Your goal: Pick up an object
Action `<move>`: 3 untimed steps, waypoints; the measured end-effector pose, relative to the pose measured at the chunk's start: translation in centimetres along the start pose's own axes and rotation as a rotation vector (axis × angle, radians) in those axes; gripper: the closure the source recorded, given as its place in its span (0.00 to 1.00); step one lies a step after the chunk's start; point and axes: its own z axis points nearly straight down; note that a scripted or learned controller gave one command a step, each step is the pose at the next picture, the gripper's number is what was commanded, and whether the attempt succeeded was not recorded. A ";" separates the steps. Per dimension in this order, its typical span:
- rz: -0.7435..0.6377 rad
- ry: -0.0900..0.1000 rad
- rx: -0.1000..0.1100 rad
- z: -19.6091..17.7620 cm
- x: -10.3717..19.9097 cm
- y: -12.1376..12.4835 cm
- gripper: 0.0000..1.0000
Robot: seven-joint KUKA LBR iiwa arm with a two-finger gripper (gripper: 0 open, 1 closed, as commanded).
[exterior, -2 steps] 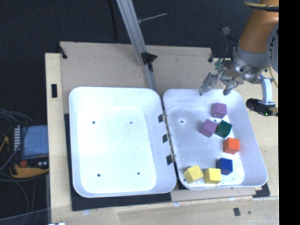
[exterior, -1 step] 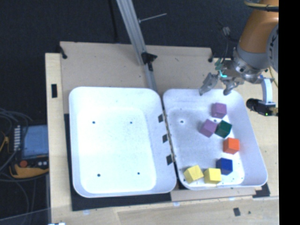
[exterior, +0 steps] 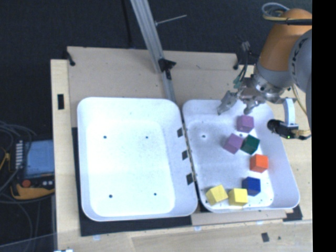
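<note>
Nearest, along the right bin's (exterior: 210,114) front wall, two yellow cubes (exterior: 216,195) sit side by side (the second (exterior: 238,196) touches or nearly touches the first), with a blue cube (exterior: 252,185) just behind. Farther in lie an orange cube (exterior: 259,163), a green cube (exterior: 250,144) touching a purple cube (exterior: 233,143), and a second purple cube (exterior: 244,123). The left bin (exterior: 131,156) lies alongside on the table (exterior: 105,72). At the far rim the end effector (exterior: 239,105) hangs with fingers spread wide, gripping nothing, just beyond the far purple cube. The arm (exterior: 281,46) tilts in from the right, its upper part cut off. Bare bin floor lies left of the cubes.
</note>
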 end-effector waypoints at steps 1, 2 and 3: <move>-0.002 0.000 -0.001 4.2 0.1 0.3 0.00; 0.002 0.000 0.000 9.1 -0.9 0.6 0.00; 0.002 -0.003 -0.007 7.6 -1.0 0.8 1.00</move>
